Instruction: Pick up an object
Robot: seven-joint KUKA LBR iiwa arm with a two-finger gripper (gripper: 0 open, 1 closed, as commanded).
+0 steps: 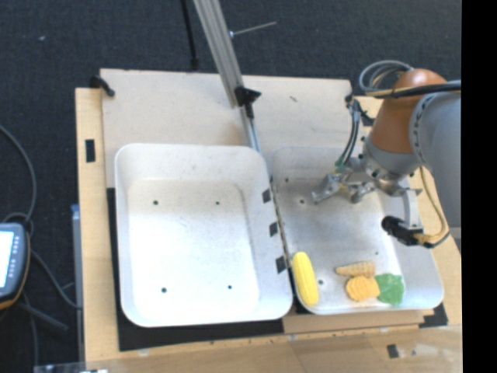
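My gripper (340, 189) hangs over the upper part of the right bin (326, 228), below the orange wrist band. Its two fingers stand spread apart, open, with nothing between them. A yellow corn-like object (304, 278) lies at the bin's front left corner. A small tan ridged piece (355, 270) and an orange ridged piece (362, 288) lie at the front right, with a green piece (390, 288) touching the orange one. All of these lie well below the gripper in the view, apart from it.
The left bin (194, 231) lies beside the right one, sharing a divider edge with black clips (273, 228). A slanted metal rail (225, 53) rises from behind the bins. A cable with a black connector (404, 230) hangs at the arm's right.
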